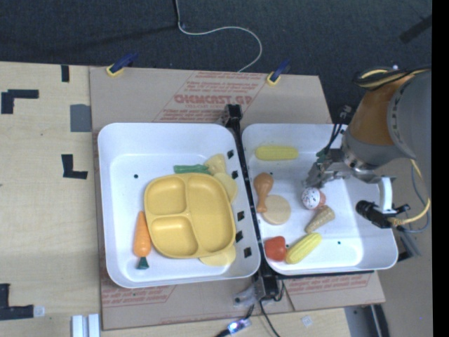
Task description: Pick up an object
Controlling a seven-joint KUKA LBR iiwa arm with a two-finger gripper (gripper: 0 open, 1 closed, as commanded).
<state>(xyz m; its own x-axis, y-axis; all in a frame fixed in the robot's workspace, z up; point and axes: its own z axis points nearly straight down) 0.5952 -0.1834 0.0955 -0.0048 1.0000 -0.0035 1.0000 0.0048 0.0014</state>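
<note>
So the end effector is down inside the right bin, hanging just above a little white ball with red marks. Honestly can't tell from this angle whether it's spread apart or closed up, it's just a dark metal clump, and I can't say if it's actually touching the ball either. Nothing visibly clamped in it.

Rest of the right bin: a corn cob at the far side, a brown drumstick-looking piece with a tan round disc just beside it, a cone right next to the ball on its near side, then a second corn cob and a red piece touching each other at the near edge.

Left bin has a yellow divided tray, a carrot lying to its left, a green bit and some pale yellow pieces at its far side.

The cardboard sheet on the counter under the bins has red printing, and the big line reads something like "CHEMCAST GP". Smaller text is too blurry.
</note>
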